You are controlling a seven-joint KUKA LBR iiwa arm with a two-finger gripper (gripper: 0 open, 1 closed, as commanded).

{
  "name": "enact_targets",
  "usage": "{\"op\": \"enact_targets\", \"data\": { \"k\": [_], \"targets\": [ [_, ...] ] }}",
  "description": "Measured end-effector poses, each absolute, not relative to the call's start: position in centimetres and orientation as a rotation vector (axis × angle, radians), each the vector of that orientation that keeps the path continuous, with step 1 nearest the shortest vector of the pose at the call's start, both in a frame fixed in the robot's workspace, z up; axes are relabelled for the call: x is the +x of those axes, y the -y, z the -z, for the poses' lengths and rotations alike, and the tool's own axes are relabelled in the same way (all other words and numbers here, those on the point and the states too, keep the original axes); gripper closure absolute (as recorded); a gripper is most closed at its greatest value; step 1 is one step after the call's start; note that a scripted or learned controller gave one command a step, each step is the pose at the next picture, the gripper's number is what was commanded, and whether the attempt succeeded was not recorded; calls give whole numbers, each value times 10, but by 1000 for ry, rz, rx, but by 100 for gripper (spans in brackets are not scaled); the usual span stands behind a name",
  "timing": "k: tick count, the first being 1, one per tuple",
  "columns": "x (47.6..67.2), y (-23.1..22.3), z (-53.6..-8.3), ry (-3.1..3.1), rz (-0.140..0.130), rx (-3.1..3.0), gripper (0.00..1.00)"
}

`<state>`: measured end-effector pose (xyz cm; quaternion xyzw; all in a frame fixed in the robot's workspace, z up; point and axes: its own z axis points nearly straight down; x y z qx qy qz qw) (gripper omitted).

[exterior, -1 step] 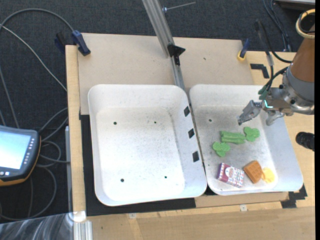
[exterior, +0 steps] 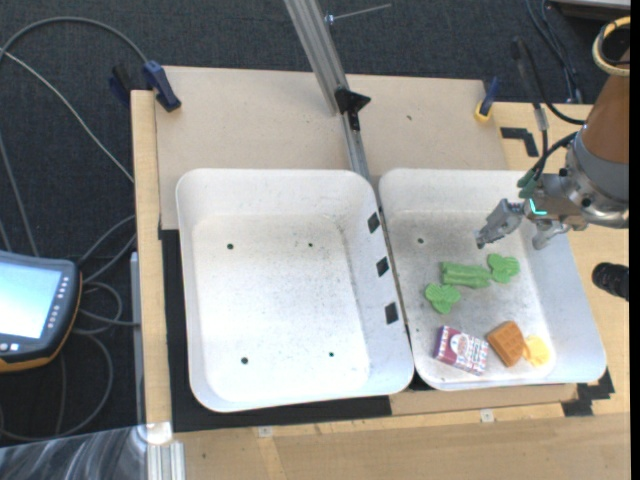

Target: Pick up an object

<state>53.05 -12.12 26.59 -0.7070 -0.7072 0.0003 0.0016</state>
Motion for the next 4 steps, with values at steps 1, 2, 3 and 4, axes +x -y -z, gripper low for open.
{"op": "enact_targets", "data": {
  "k": [1,2,3,4],
  "targets": [
    [526,121,-203,2216,-7,-2216,0],
    [522,130,-147,2214,-7,-2217,0],
    [521,129,-94,2216,-4,-2217,0],
    [523,129,-108,2221,2,-2221,100]
  ]
}}
